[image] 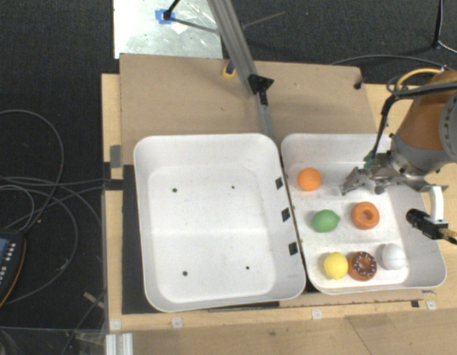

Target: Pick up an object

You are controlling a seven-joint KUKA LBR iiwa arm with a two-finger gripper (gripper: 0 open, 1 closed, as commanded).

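Note:
The right bin (428, 276) holds several small objects. An orange ball (309, 179) lies near its left wall, with a green lime (325, 220) below it. An orange ring (365, 215) sits mid-bin. Along the front edge lie a yellow lemon (335, 265), a brown sprinkled donut (361, 265) and a white ball (393, 257). My gripper (363, 187) hangs over the bin's upper middle, just above the orange ring and to the right of the orange ball. Its fingers are spread open with nothing between them.
The left bin (151, 154) sits beside the right one, joined by black clips along the shared wall. A grey pole (239, 43) slants over the bench behind the bins. A black fitting (424, 224) on the arm overhangs the right bin's right side.

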